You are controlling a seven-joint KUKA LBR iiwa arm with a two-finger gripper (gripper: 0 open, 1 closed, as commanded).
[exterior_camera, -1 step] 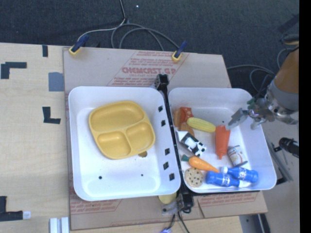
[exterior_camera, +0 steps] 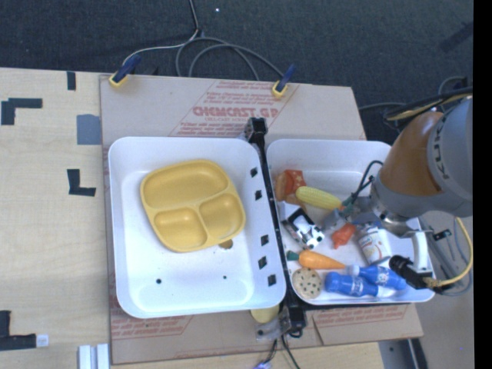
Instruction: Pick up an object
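Two white bins [exterior_camera: 123,229] on bench [exterior_camera: 46,237]

Red printing is seen on the brown cardboard sheet [exterior_camera: 231,112] laid under the two bins, near its far edge; the largest line appears to read "CHEMCAST GP" (the letters are faint and partly blurred), and the smaller lines around it cannot be made out. A label is carried by the small white bottle [exterior_camera: 373,244], but nothing on it can be read.
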